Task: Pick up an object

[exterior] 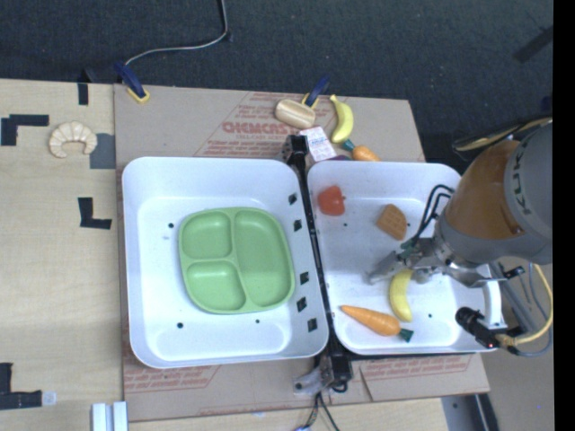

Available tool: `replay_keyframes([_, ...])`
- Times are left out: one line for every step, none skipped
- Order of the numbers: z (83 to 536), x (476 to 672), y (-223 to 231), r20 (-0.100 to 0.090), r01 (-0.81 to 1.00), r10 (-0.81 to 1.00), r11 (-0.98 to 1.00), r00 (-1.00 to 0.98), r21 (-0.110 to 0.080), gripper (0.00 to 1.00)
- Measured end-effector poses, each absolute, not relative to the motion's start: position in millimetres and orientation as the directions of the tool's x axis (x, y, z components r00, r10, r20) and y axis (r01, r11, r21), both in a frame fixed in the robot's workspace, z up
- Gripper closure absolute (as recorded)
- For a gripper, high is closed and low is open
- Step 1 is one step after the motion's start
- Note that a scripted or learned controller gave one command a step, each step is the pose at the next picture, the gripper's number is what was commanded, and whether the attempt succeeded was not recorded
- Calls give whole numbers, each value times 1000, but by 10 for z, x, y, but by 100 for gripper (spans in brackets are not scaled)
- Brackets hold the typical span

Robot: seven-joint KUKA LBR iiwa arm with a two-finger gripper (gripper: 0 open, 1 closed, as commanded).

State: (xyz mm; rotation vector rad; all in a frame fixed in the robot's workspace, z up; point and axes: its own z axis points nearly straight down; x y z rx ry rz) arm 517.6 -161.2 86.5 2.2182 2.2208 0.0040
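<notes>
My gripper (395,275) is low in the right bin (359,176), near its middle, and its fingers stand open. A yellow toy banana (401,298) lies directly under and just in front of it, its upper end between the fingers, not lifted. An orange carrot (371,320) lies close by at the bin's front. A brown bread piece (392,221) and a red tomato-like toy (331,200) sit toward the back of the same bin. The grey arm with its orange band (490,196) reaches in from the right.
The left bin (144,241) holds a green divided plate (237,259). Behind the bins, on the cardboard, lie a bread roll (295,112), a second banana (341,118) and a small white box (316,142). A croissant (74,139) rests at the far left.
</notes>
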Motion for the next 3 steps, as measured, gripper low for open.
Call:
replay_keyframes([962, 5179, -1626, -4, 1000, 1000, 0, 0, 6, 100])
replay_keyframes([861, 5487, -1042, 1, 1000, 1000, 2, -2, 3, 100])
replay_keyframes([1844, 5299, -293, 1, 1000, 1000, 2, -2, 0, 100])
